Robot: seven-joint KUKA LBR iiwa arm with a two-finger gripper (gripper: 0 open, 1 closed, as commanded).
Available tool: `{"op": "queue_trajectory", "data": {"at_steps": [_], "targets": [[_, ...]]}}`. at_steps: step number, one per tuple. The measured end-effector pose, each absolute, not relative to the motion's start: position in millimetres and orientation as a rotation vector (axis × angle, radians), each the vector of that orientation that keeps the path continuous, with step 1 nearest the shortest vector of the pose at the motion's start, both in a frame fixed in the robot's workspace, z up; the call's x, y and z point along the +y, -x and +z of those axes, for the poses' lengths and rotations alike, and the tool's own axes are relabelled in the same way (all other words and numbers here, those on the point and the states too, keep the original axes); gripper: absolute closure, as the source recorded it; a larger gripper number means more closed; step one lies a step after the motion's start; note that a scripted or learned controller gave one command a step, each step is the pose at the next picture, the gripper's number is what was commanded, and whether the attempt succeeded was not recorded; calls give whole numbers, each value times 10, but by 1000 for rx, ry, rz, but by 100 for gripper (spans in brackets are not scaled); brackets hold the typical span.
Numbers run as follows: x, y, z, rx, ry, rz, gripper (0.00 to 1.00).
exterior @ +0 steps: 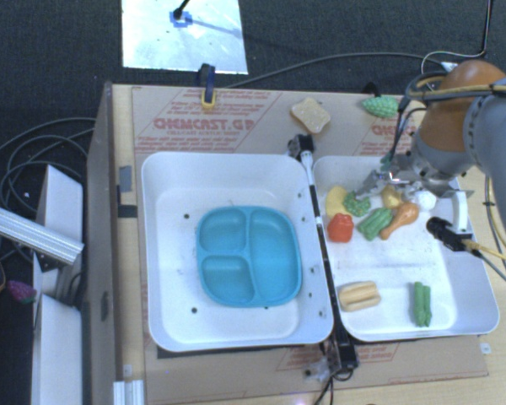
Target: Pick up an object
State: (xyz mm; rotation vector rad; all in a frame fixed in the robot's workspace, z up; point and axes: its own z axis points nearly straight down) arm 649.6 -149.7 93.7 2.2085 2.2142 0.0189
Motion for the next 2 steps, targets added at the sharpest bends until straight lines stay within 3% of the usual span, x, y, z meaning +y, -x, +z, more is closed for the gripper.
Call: {"op": "queue_trajectory", "data": {"at_steps": [1, 2], "targets": [[-1628, -6486, 1313, 2220, -2217, 3, 0], [-1767, -6176, 900, 2218, -2214, 14, 0]]}}
